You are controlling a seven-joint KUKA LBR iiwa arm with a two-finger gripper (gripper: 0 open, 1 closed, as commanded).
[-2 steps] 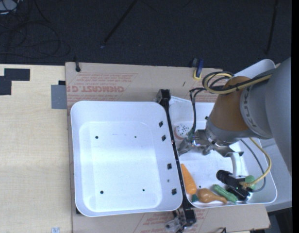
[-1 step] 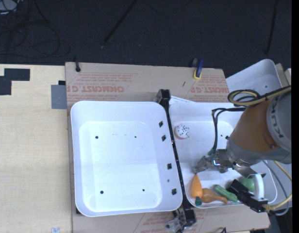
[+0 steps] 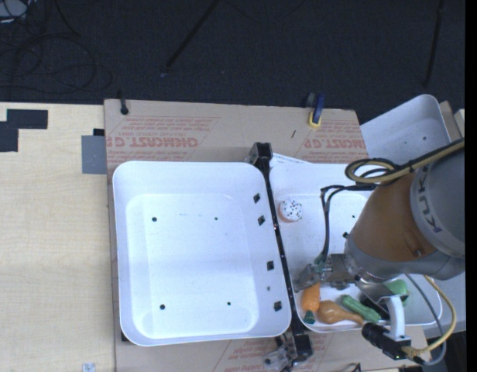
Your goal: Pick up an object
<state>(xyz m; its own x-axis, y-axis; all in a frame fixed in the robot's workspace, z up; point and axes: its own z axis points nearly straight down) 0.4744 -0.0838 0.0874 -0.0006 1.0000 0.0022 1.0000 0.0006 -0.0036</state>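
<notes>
Red lettering reading "CHEMCAST GP" runs upside down and mirrored across the brown protective sheet [image 3: 223, 134] that lies under both bins, once near the upper left and once near the upper right, and again in part along the bottom edge. On the grey arm [image 3: 436, 208], the letters "KU" of the maker's name show along its casing at the right edge.

The arm reaches in from the right over the right bin [image 3: 300, 180], its orange band [image 3: 386, 223] just above the wrist. The gripper [image 3: 325, 273] is low in the near part of that bin, right above a cluster of objects; whether the fingers are spread or pressed together cannot be told here, nor whether they touch anything.

Just beside the gripper lies an orange object [image 3: 311, 297], next to a tan pear-shaped object [image 3: 331, 311] and a green object [image 3: 361, 308], all near the bin's front wall. Farther back in the same bin, close to the divider, sits a small white ball with dark dots [image 3: 290, 210], well apart from the gripper.

The left bin [image 3: 122, 231] stands alongside. The pale wooden desk [image 3: 45, 246] spreads to the left, and a blue and yellow clamp [image 3: 316, 109] grips the sheet's far edge.
</notes>
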